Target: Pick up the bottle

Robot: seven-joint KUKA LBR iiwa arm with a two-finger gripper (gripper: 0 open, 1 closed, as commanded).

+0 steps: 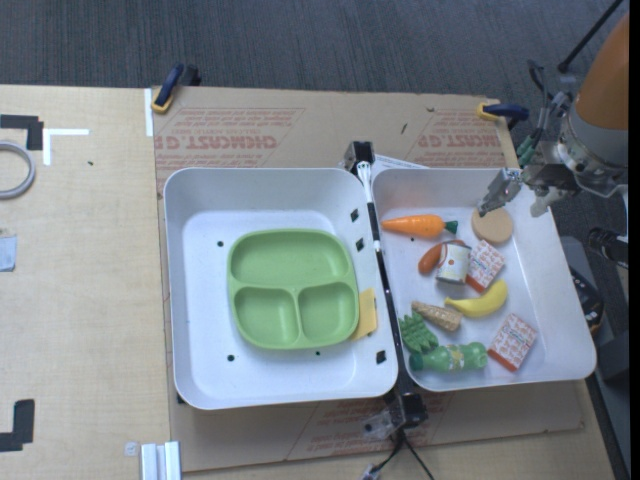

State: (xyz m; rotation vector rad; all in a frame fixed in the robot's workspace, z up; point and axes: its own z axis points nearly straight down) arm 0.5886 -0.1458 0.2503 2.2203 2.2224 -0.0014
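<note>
- Bottle [449,358]: green, lying on its side at the near edge of the right bin [560,298], its long axis running roughly left-right across the bin, parallel to that near wall.
- It sits just right of a green leafy toy [418,332], and a red-and-white carton [514,342] lies just beside its right end. A banana [480,302] and a tan wedge [437,315] lie a little behind it.
- End effector [515,190]: up at the far right corner of the same bin, beside a tan disc [492,227]. Its two fingers look spread apart with nothing between them.
- The relation that matters: the bottle lies toward the near side of the bin from the end effector, and somewhat to the left, well apart, with the carrot [413,225], a small can [455,263] and a second carton [486,265] in the stretch between.
- I'd guess the arm has to travel diagonally across the bin, then turn the fingers so they close across the bottle's short width, not along its length.
- Risk as I see it: the leafy toy and the carton crowd both ends, so a grasp near the middle looks safest.
- The left bin [190,298] holds a green tray [293,288], off the path.
</note>
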